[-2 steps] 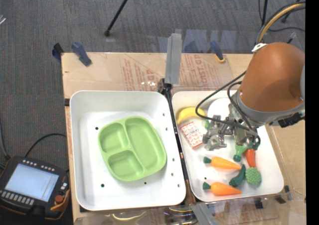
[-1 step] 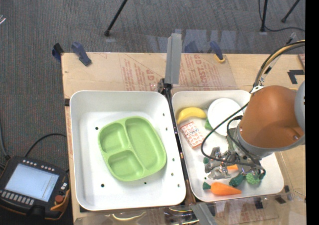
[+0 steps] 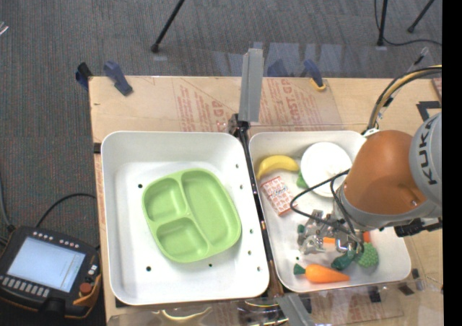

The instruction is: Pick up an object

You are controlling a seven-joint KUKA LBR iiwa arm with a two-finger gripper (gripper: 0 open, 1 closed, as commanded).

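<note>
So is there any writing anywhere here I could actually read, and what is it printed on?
"KUK": the start of a name, cut off at the picture's edge, on the grey arm.
Red printed lettering on the cardboard sheet under the bins: upside down and too blurred to read.
Red pattern on the small card in the right bin: too small to read.

Two bins sit side by side on the bench: the left bin (image 3: 115, 173) holds a divided plate (image 3: 191, 214) near its middle. In the right bin (image 3: 285, 278), a banana (image 3: 277, 165) lies at the back beside a round plate (image 3: 325, 163). A small card (image 3: 277, 195) lies just in front of the banana, and a carrot (image 3: 326, 273) lies at the front edge, with the gripper (image 3: 325, 236) just behind it.
</note>
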